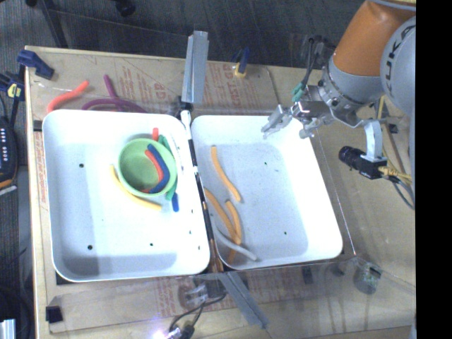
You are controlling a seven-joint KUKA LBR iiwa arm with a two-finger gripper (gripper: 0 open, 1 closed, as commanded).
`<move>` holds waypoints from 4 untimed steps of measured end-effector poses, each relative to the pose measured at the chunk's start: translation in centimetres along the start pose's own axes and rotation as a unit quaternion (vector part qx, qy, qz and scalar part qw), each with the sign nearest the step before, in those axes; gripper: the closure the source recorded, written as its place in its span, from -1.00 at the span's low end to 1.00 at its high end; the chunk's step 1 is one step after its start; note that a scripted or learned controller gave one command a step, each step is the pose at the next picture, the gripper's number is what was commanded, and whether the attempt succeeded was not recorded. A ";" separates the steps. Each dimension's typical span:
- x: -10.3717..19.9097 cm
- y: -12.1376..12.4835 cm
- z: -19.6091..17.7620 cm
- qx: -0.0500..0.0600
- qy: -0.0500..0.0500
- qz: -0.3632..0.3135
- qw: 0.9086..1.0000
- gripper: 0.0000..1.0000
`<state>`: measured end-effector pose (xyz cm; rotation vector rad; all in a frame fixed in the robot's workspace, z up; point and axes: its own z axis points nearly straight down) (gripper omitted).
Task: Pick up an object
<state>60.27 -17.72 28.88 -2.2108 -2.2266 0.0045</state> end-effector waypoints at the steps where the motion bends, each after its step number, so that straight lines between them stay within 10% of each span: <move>1: 5.2 -1.0 14.2 0.001 0.000 -0.161 0.987 -1.00; 2: 5.4 -1.4 19.4 -0.005 -0.004 -0.122 0.992 -1.00; 3: 5.5 -1.4 18.4 -0.003 -0.004 -0.126 0.992 1.00; 4: 10.1 5.6 9.6 -0.002 0.000 -0.104 0.995 1.00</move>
